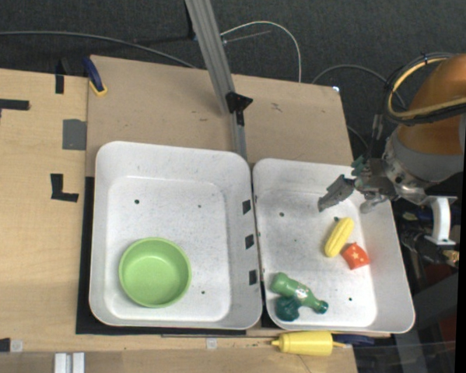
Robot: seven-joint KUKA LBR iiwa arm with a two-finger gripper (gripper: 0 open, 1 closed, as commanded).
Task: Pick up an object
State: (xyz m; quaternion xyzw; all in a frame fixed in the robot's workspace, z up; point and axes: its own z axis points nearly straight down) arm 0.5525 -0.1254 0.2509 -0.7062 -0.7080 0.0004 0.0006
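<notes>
Nearest me, a yellow bottle (306, 343) lies on the bench just outside the right bin (382, 310), out of play. Inside that bin a green bottle (296, 293) rests near the front wall, and a yellow corn cob (338, 236) lies just beside a small red block (355, 256). Just above the cob hovers the gripper (349, 197), fingers spread and empty, likely lining up on it. A green bowl (155, 272) sits alone in the left bin (172, 159).

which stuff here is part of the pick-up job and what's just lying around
For the job: gripper, yellow corn, orange block, green bottle in the right bin; green bowl in the left bin.
Lying about: yellow bottle on the bench edge, blue-yellow clamp.
</notes>
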